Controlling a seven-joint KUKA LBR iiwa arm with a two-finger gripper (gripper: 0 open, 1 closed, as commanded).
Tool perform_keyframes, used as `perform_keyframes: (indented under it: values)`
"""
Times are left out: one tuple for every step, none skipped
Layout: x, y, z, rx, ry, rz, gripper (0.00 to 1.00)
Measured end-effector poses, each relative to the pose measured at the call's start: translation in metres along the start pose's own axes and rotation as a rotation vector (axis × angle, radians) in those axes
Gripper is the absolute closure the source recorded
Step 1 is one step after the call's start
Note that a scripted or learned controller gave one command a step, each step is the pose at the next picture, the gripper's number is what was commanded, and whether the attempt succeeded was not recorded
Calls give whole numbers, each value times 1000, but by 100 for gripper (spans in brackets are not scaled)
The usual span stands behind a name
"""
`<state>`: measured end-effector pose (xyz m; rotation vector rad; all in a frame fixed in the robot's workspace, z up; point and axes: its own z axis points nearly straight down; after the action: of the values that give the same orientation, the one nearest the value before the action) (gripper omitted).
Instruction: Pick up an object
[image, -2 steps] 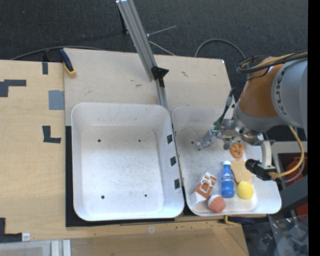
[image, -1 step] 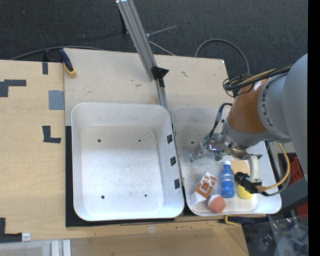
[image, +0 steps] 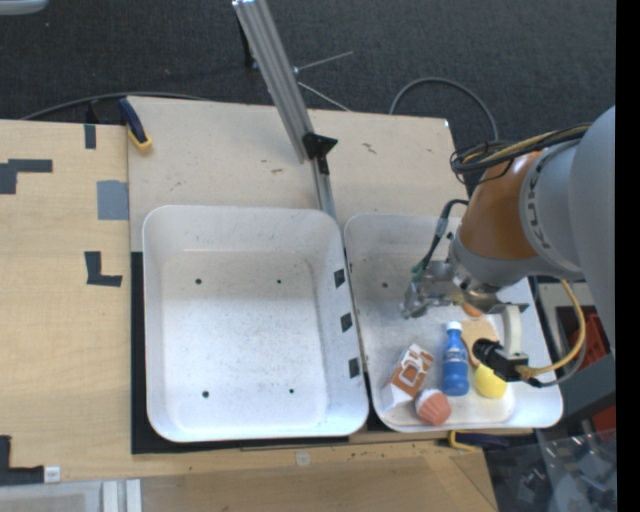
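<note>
Blue plastic bottle (image: 455, 362), orange-and-white carton (image: 411, 370) and yellow round toy (image: 489, 381) crowd the right white bin's (image: 375, 250) near corner — the hand (image: 420, 298), whose grip I cannot tell, could nudge neighbours and close on nothing

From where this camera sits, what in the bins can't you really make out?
- Gripper: small and dark under the arm's wrist; whether it is open or shut is unreadable.
- Right bin: the arm covers its right side, hiding whatever lies beneath.
- Yellow object: partly behind a black part of the arm; its shape is unclear.
- Carton: its print is too small to read.
- Bottle: label too small to read.
</note>
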<state>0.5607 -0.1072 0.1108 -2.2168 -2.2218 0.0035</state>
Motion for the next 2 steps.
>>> perform_keyframes:
  values:
    - [8, 6, -58, -8, -1, 0, 100]
    - [13, 8, -120, -9, -1, 0, 100]
